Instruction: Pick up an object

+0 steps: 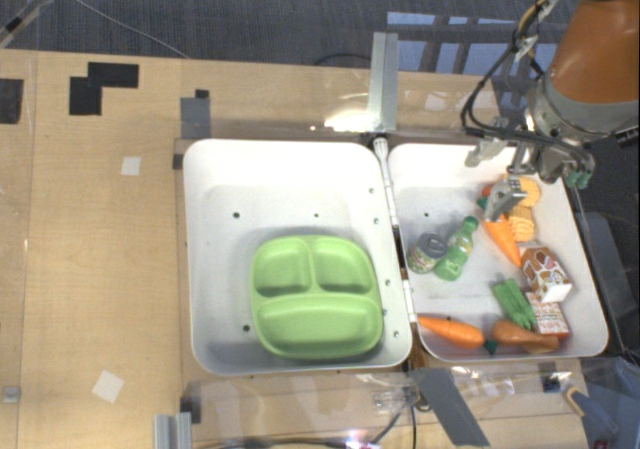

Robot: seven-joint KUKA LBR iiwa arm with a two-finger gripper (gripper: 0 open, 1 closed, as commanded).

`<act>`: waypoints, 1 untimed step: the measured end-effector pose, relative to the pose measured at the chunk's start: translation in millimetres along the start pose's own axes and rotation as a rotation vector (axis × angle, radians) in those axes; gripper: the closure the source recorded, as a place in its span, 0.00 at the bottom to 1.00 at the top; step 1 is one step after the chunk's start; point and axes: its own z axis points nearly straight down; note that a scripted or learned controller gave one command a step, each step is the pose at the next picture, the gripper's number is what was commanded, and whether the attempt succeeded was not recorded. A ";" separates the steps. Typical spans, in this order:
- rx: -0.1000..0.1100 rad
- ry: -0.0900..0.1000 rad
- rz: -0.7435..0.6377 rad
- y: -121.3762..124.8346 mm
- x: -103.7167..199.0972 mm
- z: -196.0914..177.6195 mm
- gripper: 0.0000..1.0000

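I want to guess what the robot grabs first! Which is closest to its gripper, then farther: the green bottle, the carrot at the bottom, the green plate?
From the gripper:
1. Bottle, right bin, middle.
2. Carrot, right bin, front edge.
3. Plate, left bin.

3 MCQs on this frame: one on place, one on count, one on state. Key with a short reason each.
1. The green divided plate lies in:
A. the left bin
B. the right bin
C. on the bench

2. Sections in that plate:
A. two
B. three
C. five

3. The green bottle is:
A. standing upright
B. lying on its side
C. resting on the plate

Key:
1 A: it sits on the left bin floor.
2 B: two small sections above one wide one.
3 B: it lies lengthwise on the right bin floor beside a small can.
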 end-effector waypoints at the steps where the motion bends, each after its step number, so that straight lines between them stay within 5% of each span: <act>1: 0.005 -0.004 -0.065 -114.3 69.7 154.7 0.00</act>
